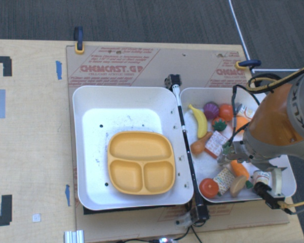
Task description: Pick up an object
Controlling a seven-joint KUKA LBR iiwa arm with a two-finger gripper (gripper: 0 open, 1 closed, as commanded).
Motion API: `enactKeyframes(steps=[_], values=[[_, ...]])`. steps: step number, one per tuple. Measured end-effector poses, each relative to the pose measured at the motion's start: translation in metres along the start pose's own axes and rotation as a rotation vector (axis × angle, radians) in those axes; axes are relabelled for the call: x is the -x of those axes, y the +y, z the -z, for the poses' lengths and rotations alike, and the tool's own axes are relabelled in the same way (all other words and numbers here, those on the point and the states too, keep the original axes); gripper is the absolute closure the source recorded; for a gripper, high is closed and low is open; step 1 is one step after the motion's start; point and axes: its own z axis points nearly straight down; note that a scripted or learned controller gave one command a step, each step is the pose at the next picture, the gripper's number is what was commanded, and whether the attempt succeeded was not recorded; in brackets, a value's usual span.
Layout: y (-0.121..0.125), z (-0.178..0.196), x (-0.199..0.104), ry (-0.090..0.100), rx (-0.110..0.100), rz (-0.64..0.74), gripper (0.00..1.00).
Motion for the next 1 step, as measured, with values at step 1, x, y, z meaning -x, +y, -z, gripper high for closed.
enactKeyframes(steps=[1], values=[[0.0198, 0.0839, -0.0985, 0.015, -0.026, 0.006, 1.00]])
